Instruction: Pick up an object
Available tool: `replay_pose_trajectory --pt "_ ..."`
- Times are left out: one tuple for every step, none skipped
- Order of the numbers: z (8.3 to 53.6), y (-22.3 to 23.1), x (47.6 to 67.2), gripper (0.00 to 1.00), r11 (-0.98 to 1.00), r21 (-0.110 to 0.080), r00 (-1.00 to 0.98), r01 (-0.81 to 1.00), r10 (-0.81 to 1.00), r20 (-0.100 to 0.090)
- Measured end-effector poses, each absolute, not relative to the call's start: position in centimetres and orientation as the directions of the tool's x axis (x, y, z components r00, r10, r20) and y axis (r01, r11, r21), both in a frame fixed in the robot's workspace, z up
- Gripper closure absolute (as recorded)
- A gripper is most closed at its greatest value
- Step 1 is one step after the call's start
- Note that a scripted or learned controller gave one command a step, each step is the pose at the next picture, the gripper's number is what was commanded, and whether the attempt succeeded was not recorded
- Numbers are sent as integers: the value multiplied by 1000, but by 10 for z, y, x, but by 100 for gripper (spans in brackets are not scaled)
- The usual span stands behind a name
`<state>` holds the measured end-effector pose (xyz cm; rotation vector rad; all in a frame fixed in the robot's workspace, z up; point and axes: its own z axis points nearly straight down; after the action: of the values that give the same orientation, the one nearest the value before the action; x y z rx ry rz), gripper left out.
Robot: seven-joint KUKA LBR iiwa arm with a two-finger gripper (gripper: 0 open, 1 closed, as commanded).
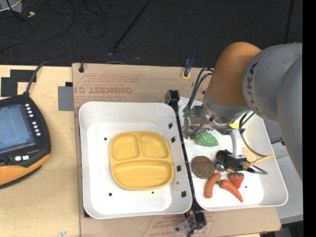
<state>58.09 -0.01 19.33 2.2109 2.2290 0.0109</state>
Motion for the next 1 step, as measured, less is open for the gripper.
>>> replay_pose_trajectory --pt "347 -39 510 100 -4 13 4 1000 1000 0"
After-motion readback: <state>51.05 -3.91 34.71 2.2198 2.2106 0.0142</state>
